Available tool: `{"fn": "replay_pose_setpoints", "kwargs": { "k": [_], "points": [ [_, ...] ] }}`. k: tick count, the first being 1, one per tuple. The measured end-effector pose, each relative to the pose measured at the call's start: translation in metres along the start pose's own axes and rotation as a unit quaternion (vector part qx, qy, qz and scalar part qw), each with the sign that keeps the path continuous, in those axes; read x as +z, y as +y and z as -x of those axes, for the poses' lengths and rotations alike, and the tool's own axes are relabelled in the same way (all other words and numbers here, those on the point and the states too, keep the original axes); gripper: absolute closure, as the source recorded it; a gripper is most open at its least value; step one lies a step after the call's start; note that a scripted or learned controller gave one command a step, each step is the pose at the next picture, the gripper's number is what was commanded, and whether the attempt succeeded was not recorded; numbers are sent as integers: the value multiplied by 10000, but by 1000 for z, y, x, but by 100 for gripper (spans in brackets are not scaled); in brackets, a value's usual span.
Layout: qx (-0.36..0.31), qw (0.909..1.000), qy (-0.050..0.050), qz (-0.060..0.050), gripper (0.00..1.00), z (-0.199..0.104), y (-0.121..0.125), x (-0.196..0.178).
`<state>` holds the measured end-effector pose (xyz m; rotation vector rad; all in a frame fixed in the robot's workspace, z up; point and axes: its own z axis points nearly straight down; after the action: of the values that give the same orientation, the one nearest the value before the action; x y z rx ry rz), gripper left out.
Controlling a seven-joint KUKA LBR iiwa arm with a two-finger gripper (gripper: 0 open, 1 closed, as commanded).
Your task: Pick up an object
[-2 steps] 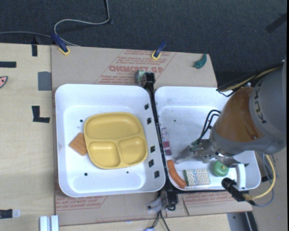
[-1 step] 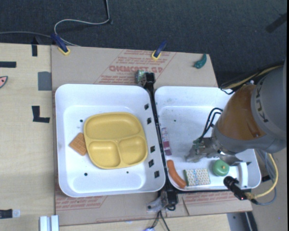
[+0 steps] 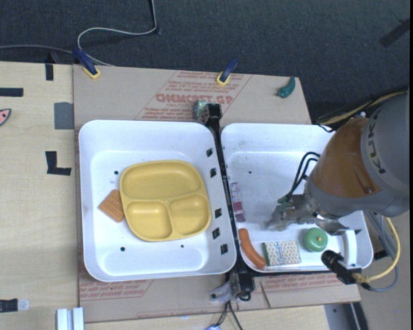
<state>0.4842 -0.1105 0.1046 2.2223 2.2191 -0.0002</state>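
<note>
Nothing looks lifted yet: the grey two-finger gripper (image 3: 283,215), spread or closed I cannot tell, sits low in the right white bin (image 3: 261,139), just beside the orange carrot-shaped toy (image 3: 251,247), speckled rectangular pad (image 3: 282,253) and green round toy (image 3: 315,239) along its near edge

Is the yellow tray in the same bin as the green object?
No: the yellow tray lies in the left bin, while the green object sits in the right bin.
</note>
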Motion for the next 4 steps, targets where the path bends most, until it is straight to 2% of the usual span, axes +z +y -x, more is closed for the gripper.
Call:
{"fn": "replay_pose_setpoints", "kwargs": {
  "k": [1,2,3,4],
  "points": [
    [1,10000,1,-2,0,0,0,0],
    [-3,10000,9,-8,100,-1,0,-9],
    [-3,10000,9,-9,0,-1,0,-9],
    [-8,10000,17,-15,100,-2,0,-18]
  ]
}}
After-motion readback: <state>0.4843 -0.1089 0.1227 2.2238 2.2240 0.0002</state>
